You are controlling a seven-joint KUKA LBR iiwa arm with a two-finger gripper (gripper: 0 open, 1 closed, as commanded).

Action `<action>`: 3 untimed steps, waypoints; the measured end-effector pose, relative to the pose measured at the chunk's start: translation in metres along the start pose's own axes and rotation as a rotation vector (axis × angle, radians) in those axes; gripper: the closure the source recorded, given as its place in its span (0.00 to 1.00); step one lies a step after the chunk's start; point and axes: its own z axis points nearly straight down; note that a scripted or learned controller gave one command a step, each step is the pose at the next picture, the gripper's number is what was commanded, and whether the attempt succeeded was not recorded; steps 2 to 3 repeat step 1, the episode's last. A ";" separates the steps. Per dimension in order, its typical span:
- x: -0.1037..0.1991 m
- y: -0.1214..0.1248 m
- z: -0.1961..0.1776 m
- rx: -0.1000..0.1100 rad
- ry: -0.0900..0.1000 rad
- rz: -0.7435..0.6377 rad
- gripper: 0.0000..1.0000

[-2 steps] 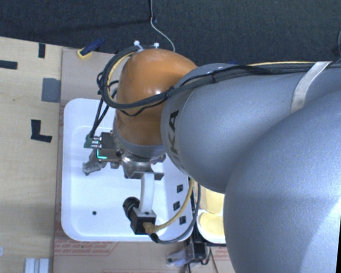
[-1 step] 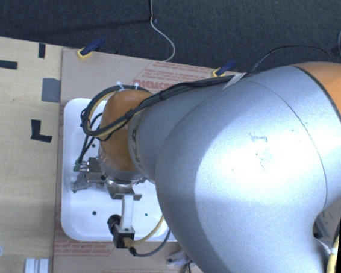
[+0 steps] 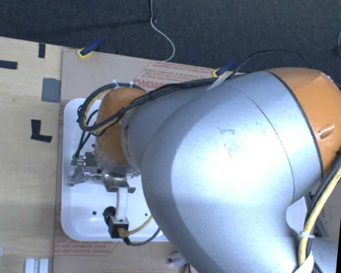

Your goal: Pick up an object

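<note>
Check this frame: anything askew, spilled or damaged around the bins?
Nothing stands out. The arm covers most of the view, with the gripper low over the white bin. The bin sits square on the cardboard sheet, and its visible rim looks intact.

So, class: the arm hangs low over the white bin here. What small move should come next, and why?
Probably a short lift straight up. The claw sits low inside the white bin, and the grey arm covers most of it, so no object can be seen to aim at; rising would uncover the contents.
</note>
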 end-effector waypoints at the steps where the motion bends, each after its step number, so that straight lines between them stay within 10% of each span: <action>1: 0.001 -0.001 -0.011 0.002 0.001 -0.002 1.00; 3: 0.001 -0.001 -0.011 0.002 0.001 -0.002 1.00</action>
